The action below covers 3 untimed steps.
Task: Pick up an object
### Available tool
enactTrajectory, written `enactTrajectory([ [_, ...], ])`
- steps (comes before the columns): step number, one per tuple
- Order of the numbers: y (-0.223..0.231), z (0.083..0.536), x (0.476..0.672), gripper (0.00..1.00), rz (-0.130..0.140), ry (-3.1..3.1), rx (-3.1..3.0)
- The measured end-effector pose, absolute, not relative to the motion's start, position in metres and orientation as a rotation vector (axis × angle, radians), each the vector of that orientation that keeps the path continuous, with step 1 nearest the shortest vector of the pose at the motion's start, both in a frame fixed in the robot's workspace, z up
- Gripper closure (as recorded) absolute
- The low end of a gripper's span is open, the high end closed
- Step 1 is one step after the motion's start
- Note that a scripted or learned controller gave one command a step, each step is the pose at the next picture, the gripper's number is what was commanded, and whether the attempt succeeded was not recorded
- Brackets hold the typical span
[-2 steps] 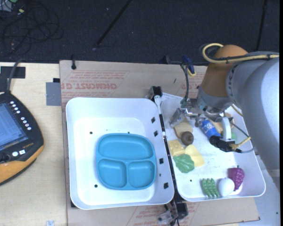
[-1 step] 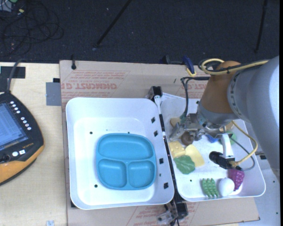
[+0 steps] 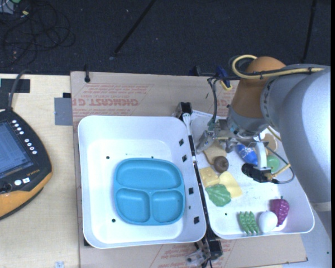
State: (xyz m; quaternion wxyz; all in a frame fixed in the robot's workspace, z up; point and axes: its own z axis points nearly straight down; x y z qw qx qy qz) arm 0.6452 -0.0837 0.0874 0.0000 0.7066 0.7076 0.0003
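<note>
Leftmost on the bench sits a control tablet point(image 3: 11, 161), then the left bin point(image 3: 95, 216) holding a blue divided plate point(image 3: 149, 190). Right of that plate, in the right bin point(image 3: 307, 219), lie small toy foods: a brown round piece point(image 3: 220, 163), yellow pieces point(image 3: 223, 182), a green leafy one point(image 3: 218, 195), a ridged green one point(image 3: 248, 221), a white ball point(image 3: 267, 221) and purple grapes point(image 3: 280, 207). The gripper point(image 3: 230, 139) hovers by the brown piece; whether it is wide or narrow cannot be told. That piece looks light, hard and smooth, likely to roll, so gripping across its middle seems best.
</note>
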Motion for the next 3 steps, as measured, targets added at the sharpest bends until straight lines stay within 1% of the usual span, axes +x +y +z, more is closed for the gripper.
enactTrajectory([
  [1, -0.111, 0.088, 0.590, 0.00, -0.005, 2.220, 2.228],
  [2, -0.098, 0.087, 0.633, 0.00, 0.001, 2.224, 2.219],
  [3, -0.104, 0.087, 0.608, 0.00, -0.004, 2.223, 2.226],
])
